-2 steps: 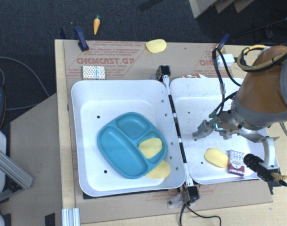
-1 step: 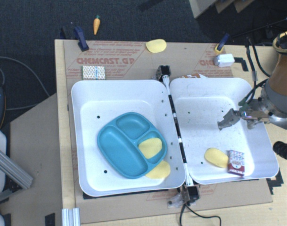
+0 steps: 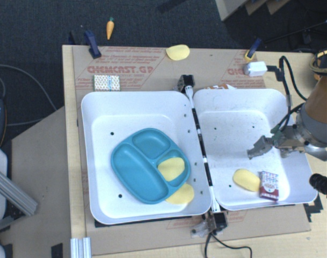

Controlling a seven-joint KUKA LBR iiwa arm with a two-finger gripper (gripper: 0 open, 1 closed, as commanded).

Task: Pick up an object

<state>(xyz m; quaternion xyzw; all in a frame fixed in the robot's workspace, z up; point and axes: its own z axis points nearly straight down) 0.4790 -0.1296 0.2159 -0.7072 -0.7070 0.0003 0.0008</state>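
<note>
In the right bin a yellow lemon-like object lies near the front wall. A red and white packet rests right beside it. My gripper reaches in from the right and hovers above the bin floor, a little behind and above those two objects, touching neither. Nothing shows in its grasp. The left bin holds a blue divided plate with a yellow piece in one compartment. Another yellow piece sits against the plate's front edge.
On the bench behind the bins lie a yellow object, a small patterned packet and a white block. Blue clamps hold the board's back edge. A toy carrot lies on the dark floor.
</note>
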